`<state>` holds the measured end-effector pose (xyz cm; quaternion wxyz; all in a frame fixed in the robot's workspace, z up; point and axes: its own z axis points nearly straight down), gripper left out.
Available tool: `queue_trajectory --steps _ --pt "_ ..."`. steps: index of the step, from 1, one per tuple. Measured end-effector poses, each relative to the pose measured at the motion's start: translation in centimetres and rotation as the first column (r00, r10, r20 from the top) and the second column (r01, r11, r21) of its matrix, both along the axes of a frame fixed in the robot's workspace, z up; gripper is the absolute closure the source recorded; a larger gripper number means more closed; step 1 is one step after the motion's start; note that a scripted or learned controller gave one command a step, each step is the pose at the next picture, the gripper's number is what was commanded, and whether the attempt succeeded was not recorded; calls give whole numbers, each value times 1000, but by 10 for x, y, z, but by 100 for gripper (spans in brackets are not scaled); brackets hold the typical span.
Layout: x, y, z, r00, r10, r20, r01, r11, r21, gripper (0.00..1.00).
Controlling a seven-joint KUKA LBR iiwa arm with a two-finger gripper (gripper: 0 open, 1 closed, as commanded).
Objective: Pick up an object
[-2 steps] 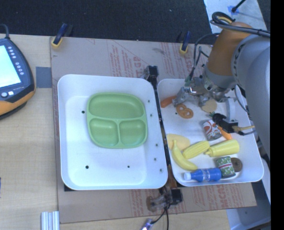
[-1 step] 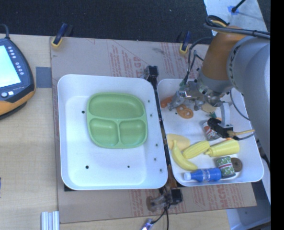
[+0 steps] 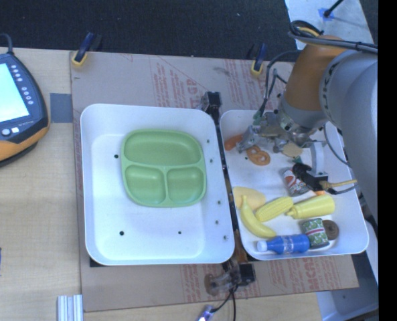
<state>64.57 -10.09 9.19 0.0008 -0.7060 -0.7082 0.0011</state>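
Where the arm reaches in: right bin (image 3: 359, 243), far end.
Pretzel (image 3: 257, 156): just below the tool (image 3: 268, 134), near it.
Tool: low over the bin; grip state cannot be told.
Left bin (image 3: 98, 179): green divided plate (image 3: 164, 168).

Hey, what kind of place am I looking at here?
Probably a robotics lab test bench. A grey arm reaches over two white bins, one holding a green divided plate, the other toy food such as a banana. A control pendant lies alongside.
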Motion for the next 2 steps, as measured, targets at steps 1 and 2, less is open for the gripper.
queue_trajectory --steps 1,2 --pt "9 3 0 1000 0 -6 0 1000 -2 0" --pt "9 4 0 1000 -1 -6 1 1000 -3 0"
